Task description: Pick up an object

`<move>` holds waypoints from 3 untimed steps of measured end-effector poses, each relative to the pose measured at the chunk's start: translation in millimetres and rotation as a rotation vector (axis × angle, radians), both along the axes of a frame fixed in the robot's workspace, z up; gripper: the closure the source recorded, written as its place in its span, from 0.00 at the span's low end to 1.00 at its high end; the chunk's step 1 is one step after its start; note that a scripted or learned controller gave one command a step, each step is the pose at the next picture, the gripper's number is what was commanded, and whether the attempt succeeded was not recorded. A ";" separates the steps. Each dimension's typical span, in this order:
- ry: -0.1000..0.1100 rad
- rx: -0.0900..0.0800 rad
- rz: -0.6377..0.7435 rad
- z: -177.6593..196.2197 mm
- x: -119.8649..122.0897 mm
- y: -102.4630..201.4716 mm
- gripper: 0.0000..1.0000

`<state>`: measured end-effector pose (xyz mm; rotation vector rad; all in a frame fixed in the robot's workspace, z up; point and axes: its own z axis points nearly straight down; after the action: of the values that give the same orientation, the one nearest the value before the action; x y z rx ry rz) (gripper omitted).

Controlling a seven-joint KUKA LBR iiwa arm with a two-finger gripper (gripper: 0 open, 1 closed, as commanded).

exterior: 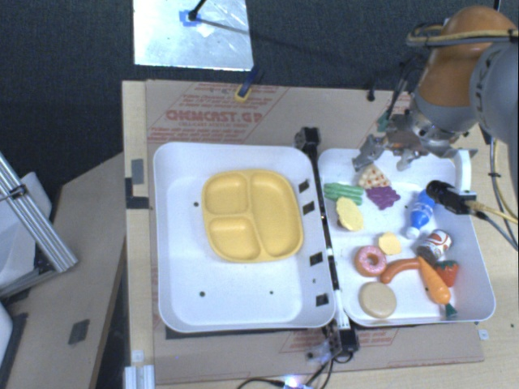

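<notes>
My gripper [384,159] hangs over the far left part of the right bin [478,294], open, with nothing between its fingers. Just below its left finger lies a pizza slice [372,176], and a purple bunch of grapes [382,196] sits right in front of that. Further objects in this bin are a green pea pod [343,190], a yellow wedge [349,215], a blue bottle [420,213], a pink donut [371,260], a sausage [393,270], a carrot [434,282], a tan cookie [378,300] and a red-and-white ball [439,241].
The left bin [178,298] holds a yellow divided plate [251,215]. A black ridge [320,217] separates the two bins. The arm [458,63] comes in from the upper right, above the right bin's far edge.
</notes>
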<state>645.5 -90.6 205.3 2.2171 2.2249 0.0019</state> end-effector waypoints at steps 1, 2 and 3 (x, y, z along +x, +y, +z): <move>0.002 0.000 -0.002 -46.2 -7.8 -3.4 0.00; 0.003 -0.001 -0.003 -89.8 -13.1 -6.3 0.00; 0.000 -0.001 -0.002 -121.2 -12.3 -5.9 0.00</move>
<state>633.2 -96.5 84.1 2.2196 2.2222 0.0006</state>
